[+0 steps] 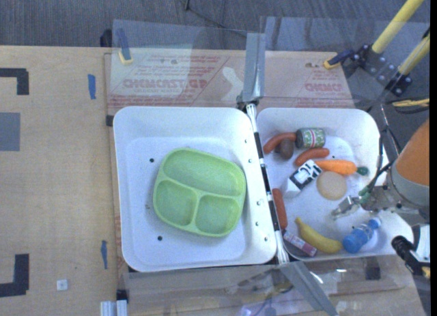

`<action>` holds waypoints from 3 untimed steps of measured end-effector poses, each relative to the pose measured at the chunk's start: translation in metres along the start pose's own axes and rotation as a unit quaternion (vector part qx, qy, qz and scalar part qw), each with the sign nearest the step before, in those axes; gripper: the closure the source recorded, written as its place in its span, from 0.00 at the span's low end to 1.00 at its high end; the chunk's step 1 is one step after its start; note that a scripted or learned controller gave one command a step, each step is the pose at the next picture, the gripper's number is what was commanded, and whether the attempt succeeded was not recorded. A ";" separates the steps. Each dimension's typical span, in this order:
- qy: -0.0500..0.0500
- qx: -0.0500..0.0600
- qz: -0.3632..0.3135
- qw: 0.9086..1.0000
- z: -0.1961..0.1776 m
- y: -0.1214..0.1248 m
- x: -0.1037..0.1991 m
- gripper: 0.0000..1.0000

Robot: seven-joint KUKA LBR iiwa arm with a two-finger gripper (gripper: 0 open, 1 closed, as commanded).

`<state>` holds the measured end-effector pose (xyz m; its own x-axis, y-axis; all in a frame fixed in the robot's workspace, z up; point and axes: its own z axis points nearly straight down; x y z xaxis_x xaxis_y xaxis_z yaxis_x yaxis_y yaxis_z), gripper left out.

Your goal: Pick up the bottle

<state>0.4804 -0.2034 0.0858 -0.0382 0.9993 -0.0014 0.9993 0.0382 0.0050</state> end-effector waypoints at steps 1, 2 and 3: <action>0.000 0.001 -0.040 0.999 0.000 0.000 0.006 0.00; 0.000 0.002 -0.094 0.996 -0.088 0.001 0.025 0.00; 0.000 0.000 -0.199 0.980 0.000 0.000 0.002 0.00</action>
<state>0.4807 -0.2015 0.0860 -0.4244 0.9055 -0.0026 0.9055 0.4244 0.0040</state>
